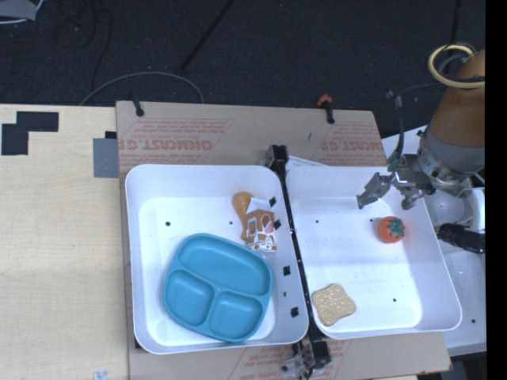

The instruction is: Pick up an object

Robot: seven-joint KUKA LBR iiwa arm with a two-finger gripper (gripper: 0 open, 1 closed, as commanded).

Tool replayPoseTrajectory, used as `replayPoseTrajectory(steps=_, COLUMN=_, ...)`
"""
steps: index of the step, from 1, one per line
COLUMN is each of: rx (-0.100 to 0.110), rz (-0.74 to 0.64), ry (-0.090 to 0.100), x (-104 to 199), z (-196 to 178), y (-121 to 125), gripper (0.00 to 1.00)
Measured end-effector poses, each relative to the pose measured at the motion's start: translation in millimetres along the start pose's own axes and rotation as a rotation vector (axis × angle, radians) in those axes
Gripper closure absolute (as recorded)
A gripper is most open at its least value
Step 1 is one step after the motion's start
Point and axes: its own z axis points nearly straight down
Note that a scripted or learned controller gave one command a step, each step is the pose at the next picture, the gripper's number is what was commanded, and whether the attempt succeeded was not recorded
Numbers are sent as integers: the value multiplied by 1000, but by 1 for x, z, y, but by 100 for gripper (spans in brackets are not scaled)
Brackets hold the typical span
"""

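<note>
Target object: small round orange-red toy fruit with a green top, lying in the right white bin, toward its far right side, bare bin floor all around it.
Tool: grey two-finger tool hanging over the right bin's far edge, fingers spread apart and nothing between them (open and empty, as I read it).
Target versus tool: the fruit sits just below the tool in this view, near it but not touching, and roughly in line with the gap between the fingers.
Risk one: it's round, so a finger landing off-centre could nudge it and send it rolling toward the bin wall.
Risk two: the slanted camera makes height hard to judge, so the fingers may close above the fruit and catch air.
Risk three: the bin's right wall is close, and a finger could clip it on the way down.
Other pieces in the right bin: tan flat slice of toy bread at the near left corner, well apart from the action.
Left white bin: blue plastic three-compartment plate, with a small printed carton and a tan drumstick-shaped toy beside it.
Worktop: pale wood worktop under a cardboard sheet.
</note>
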Motion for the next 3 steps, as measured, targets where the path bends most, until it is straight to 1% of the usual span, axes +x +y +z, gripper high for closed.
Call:
replayPoseTrajectory(steps=1, rx=-13, rz=-2, ry=-2, x=0, z=-7, y=3, gripper=0)
replayPoseTrajectory(steps=2, rx=-7, rz=-1, ry=-1, x=0, z=36, y=0, gripper=0)
replayPoseTrajectory(steps=3, rx=-7, rz=-3, ry=0, x=4, z=83, y=7, gripper=0)
